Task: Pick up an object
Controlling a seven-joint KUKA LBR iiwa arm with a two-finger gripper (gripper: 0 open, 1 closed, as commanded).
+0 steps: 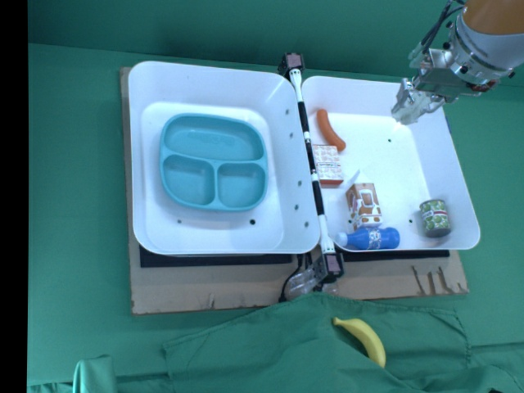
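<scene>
The gripper (407,109) hovers at upper right over the right bin (458,178), fingers state I cannot tell, approx. approach step; next it must descend on one obj., e.g. the sausage (331,129).

arm (491,23) cut off at top-right edge; banana (361,338) half tucked under green cloth (270,350); can (435,217) label too small to read

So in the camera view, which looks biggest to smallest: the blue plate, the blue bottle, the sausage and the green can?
1. Teal plastic three-compartment plate, by far.
2 and 3. Blue toy bottle lying on its side and orange-red toy sausage: too alike to rank.
4. Small green can.
</scene>
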